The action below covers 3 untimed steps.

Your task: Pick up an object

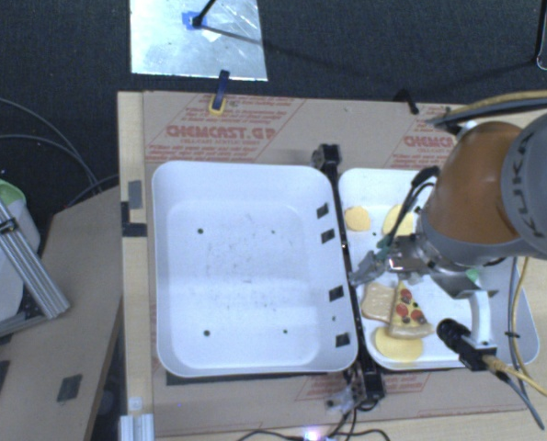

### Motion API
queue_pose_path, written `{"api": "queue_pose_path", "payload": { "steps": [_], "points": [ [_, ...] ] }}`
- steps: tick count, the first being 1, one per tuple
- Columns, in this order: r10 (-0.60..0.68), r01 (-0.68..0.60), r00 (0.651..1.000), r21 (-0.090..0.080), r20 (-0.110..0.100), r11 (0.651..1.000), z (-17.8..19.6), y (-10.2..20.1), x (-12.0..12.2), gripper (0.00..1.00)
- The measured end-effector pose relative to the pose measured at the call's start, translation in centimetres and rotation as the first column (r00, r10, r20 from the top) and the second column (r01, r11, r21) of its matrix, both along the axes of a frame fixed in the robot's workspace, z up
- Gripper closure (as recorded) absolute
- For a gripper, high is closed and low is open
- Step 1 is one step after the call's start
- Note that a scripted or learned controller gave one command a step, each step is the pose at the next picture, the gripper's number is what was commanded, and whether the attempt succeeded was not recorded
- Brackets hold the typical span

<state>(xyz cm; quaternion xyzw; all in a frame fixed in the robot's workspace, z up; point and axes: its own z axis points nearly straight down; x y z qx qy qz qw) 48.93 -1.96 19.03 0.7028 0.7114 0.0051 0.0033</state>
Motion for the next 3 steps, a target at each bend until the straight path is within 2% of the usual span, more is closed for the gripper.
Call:
{"api": "queue_pose_path", "payload": {
  "steps": [1, 2, 3],
  "points": [
    [-0.02, 0.02, 1.0, -0.015, 0.009, 1.0, -6.74, 8.42, 3.07, 0.0],
    [-0.028, 0.028, 0.999, -0.021, 0.021, 0.999, -6.99, 8.79, 2.84, 0.0],
    [-0.028, 0.029, 0.999, -0.022, 0.022, 0.999, -7.04, 8.92, 2.79, 0.0]
  ]
}}
